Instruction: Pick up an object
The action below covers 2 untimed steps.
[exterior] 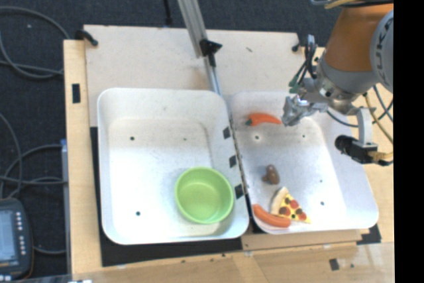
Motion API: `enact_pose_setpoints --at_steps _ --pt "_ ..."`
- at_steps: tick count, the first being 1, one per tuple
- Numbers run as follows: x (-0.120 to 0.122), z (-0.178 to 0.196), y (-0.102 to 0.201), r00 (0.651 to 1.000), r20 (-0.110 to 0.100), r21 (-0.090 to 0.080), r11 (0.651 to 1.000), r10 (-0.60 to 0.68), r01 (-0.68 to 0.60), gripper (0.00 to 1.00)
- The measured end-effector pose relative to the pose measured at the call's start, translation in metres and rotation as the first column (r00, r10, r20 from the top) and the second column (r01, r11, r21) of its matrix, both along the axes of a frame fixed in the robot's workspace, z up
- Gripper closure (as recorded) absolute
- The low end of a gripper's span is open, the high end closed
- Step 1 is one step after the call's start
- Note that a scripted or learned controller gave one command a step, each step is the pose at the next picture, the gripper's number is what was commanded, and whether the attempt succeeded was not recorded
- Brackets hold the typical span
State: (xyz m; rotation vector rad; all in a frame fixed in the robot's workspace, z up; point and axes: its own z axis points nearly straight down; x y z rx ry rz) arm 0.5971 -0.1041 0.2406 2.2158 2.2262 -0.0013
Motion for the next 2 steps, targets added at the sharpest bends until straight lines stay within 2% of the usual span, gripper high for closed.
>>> enact_pose_setpoints --at_steps 1,2 --pt "-0.015 0.009 0.057 1.000 0.002 0.004 1.000 0.004 -0.004 1.00" --pt "-0.022 0.001 0.106 1.000 0.000 0.002 1.000 0.002 -0.002 1.00"
